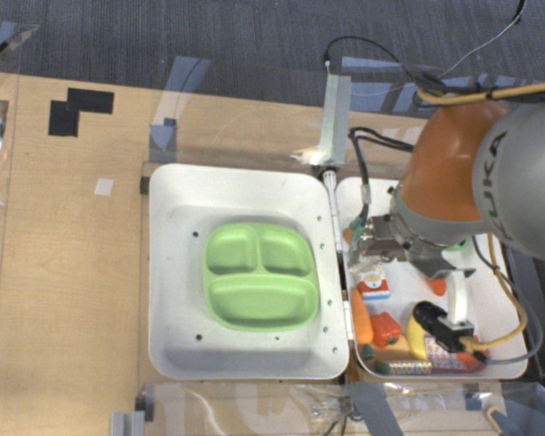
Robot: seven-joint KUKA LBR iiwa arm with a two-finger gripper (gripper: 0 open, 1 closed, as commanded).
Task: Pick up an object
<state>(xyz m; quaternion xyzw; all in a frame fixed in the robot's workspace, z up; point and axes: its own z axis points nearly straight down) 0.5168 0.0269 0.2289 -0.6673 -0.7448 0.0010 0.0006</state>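
My gripper (373,241) hangs low over the back left part of the right bin (509,312), under the grey and orange arm. Just in front of it lies a small white carton with red and blue print (372,286). An orange carrot-like piece (361,323), a red item (387,330) and a yellow banana-like piece (416,339) lie near the bin's front left corner. A small orange-red piece (438,287) rests further right. The wrist hides the bin's back part, and I see nothing held.
The left bin (175,253) holds a light green divided plate (260,276) near its middle. A raised rim (341,262) separates the two bins. A long multi-coloured packet (429,365) lies along the right bin's front wall. A metal post (334,115) stands behind the bins.
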